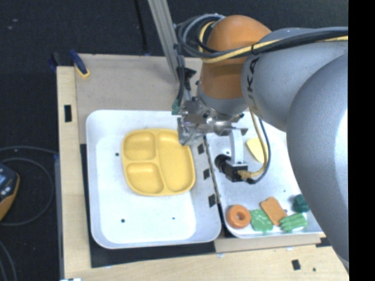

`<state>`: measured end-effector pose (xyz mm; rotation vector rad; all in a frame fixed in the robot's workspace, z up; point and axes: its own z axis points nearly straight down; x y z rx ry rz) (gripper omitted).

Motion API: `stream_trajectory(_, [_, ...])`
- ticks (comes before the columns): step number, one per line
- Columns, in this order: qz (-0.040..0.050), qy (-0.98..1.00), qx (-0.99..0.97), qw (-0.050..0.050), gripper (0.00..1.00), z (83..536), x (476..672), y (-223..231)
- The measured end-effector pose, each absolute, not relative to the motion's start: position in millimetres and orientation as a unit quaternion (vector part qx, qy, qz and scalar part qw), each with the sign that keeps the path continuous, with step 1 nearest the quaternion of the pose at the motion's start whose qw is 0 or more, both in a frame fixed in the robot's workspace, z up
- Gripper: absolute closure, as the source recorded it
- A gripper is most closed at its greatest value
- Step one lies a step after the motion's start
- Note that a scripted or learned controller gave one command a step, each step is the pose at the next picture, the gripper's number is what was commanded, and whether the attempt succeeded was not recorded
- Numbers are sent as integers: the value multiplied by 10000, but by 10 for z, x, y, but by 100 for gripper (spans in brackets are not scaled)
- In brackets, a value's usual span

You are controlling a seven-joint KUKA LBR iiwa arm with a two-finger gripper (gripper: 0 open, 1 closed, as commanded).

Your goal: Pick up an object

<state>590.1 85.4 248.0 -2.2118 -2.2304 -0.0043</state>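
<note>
Dark floor surrounds a pale wooden bench [69,174] that bears two shallow white bins side by side. Lying flat in the left white bin [105,215], toward its right half, is a yellow plastic divided plate with three compartments [158,161]. Its long axis runs roughly from upper left to lower right, slightly tilted against the bin walls; the two small compartments sit along its left side and the one long compartment along its right. No writing can be read on it.

Reaching in from the right, the grey arm with its orange band [234,57] hangs over the divider between the bins. Its two-finger gripper [188,129] sits at the plate's upper right corner, just above or touching the rim; which, I cannot tell. Whether its fingers are apart or together cannot be made out either.

At the near end of the right white bin [263,234] lie an orange ring-shaped toy [238,216], a small orange block [273,209], and green pieces [262,221] beside them. A pale yellow object [255,150] is partly hidden behind the arm's cables.
</note>
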Motion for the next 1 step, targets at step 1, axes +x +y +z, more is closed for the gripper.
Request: stream_trajectory(1, [-2, -7083, -7059, 1, 0, 2474, 5900, 821])
